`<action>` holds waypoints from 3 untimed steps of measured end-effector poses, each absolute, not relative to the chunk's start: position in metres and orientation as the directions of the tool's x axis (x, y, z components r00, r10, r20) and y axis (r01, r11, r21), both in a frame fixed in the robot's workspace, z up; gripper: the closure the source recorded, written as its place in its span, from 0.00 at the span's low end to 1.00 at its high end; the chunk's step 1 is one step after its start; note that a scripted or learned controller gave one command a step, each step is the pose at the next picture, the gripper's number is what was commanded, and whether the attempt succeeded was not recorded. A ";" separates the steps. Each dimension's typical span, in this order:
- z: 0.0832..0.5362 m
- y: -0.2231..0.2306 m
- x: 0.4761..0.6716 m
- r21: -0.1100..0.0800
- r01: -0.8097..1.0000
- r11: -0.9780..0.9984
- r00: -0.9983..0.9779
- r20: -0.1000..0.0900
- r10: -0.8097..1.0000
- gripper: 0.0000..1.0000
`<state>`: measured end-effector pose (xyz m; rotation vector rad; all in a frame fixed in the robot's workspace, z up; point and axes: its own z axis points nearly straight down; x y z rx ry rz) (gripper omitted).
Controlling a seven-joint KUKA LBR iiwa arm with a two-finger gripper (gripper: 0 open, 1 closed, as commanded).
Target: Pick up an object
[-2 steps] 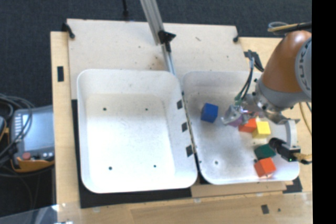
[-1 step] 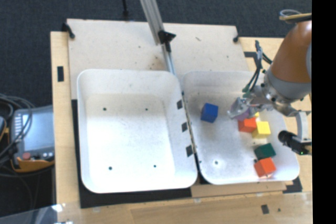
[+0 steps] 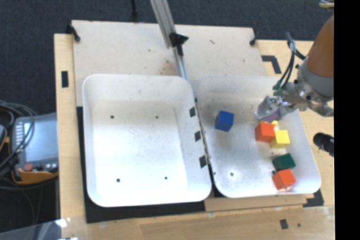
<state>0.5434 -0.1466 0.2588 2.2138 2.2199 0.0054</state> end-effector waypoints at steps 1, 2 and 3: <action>0.245 -0.094 0.535 0.000 1.000 0.006 -0.006 0.001 1.000 1.00; 0.235 -0.040 0.538 0.000 1.000 0.007 -0.007 0.001 1.000 1.00; 0.235 0.023 0.531 -0.002 1.000 0.009 -0.009 0.003 1.000 1.00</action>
